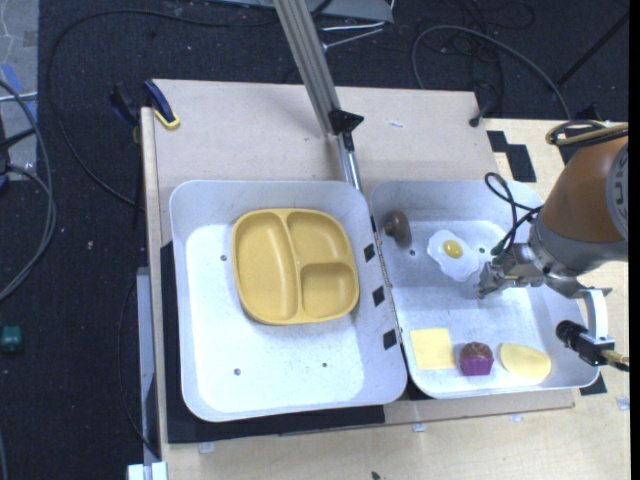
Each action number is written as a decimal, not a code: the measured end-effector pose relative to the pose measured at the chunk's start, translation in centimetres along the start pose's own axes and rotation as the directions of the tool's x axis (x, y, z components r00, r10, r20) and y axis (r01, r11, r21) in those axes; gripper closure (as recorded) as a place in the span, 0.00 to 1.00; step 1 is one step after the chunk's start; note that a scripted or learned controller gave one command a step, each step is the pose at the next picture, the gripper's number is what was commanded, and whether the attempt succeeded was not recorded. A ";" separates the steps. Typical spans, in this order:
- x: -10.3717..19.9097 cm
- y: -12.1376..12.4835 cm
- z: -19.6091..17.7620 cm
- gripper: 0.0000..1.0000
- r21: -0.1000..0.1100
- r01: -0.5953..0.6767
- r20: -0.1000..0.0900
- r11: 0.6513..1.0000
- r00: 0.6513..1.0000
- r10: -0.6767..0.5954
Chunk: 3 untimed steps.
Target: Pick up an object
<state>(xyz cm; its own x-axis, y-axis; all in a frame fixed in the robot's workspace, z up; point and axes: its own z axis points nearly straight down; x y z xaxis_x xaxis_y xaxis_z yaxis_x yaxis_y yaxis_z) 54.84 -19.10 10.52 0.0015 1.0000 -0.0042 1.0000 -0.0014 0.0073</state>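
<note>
Dark speckled floor, loose black cables, pale wooden bench, slanting metal pole

Single fixed camera above the desk, looking down at a slant, mid-range, both white bins fully framed, surrounding dark floor visible, arm at right edge

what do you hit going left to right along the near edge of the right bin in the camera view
yellow square slice → purple and brown lump → pale yellow oval piece
</note>
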 end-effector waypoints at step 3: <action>0.5 1.4 -17.3 1.00 -0.001 0.005 -0.001 1.000 1.000 -0.005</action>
<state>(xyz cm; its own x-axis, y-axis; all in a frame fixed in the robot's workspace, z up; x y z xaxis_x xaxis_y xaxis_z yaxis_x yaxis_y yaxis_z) 56.09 -18.57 27.82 -0.0037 1.0000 -0.0032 1.0000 0.0037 0.0083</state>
